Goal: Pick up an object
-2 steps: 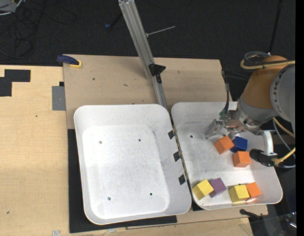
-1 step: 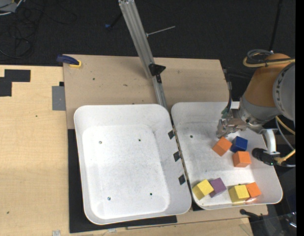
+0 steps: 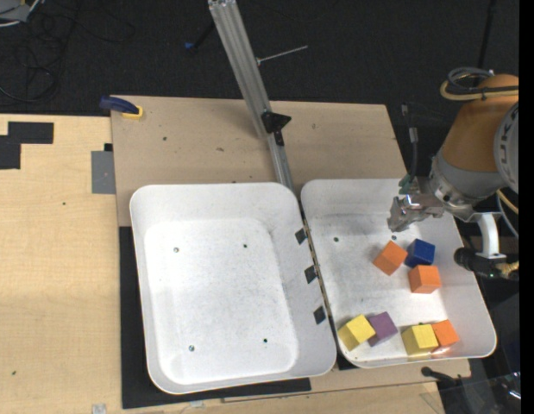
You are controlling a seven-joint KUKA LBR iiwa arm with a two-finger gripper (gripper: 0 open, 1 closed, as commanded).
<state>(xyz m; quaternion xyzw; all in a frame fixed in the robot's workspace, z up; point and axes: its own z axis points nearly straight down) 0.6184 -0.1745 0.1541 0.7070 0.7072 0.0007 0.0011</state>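
Claw (image 3: 403,216) hangs over right bin (image 3: 353,205), above and just left of blocks; finger state cannot tell, nothing visibly pinched. Orange block (image 3: 389,258), blue block (image 3: 421,252), second orange block (image 3: 424,279) clustered mid-bin. Yellow block (image 3: 357,330) and purple block (image 3: 382,326) touching near front edge. Left bin (image 3: 163,205) beside it on surface (image 3: 189,141).

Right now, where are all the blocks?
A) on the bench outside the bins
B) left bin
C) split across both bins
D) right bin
D: every block, such as the orange block, blue block and purple block, lies in the right bin.
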